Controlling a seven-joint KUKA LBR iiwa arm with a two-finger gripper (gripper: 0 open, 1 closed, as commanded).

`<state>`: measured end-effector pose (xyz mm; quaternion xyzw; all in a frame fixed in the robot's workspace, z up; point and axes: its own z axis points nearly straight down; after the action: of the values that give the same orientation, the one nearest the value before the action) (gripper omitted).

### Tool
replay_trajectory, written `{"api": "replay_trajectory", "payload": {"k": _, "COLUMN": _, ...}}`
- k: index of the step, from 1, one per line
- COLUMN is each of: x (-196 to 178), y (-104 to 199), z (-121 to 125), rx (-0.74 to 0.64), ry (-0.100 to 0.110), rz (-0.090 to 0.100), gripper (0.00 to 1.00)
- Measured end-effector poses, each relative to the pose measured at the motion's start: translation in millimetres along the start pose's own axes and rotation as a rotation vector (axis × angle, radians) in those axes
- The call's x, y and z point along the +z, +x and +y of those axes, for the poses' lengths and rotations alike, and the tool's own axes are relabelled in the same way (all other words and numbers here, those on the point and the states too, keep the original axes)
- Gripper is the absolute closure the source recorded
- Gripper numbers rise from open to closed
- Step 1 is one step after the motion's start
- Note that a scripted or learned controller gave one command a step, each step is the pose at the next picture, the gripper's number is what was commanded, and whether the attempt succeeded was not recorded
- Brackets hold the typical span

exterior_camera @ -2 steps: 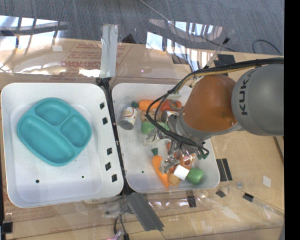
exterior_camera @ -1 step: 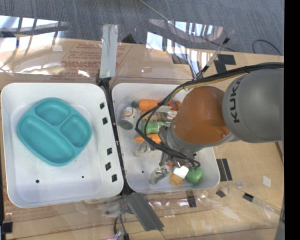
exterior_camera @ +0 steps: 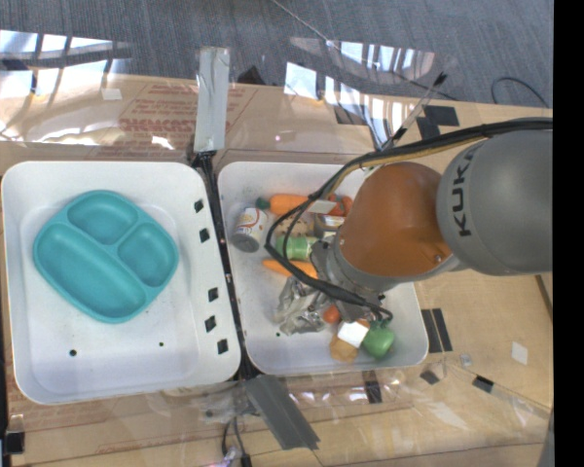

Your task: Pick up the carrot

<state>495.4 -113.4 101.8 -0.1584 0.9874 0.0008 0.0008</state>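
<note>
Looming closest to the lens, the grey arm (exterior_camera: 496, 202) with its orange band hangs over the right bin (exterior_camera: 236, 339), wrist pointed down into the clutter. Left to right: left bin (exterior_camera: 19, 358) holds a teal divided plate (exterior_camera: 105, 254); then in the right bin a small can (exterior_camera: 248, 230), and the carrot (exterior_camera: 290, 203) lying near the far wall, partly behind a cable. The end effector (exterior_camera: 307, 300) sits low among the toys, can't tell if it's gripping anything. The carrot's probably light, rigid, slick plastic, so I'd pinch it across the thick middle.
</note>
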Motion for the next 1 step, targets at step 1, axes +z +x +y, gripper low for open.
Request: {"api": "replay_trajectory", "payload": {"k": 1, "x": -146.6, "y": -17.4, "z": -39.7, "rx": -0.254, "ry": 0.008, "rz": -0.006, "gripper": 1.00}}
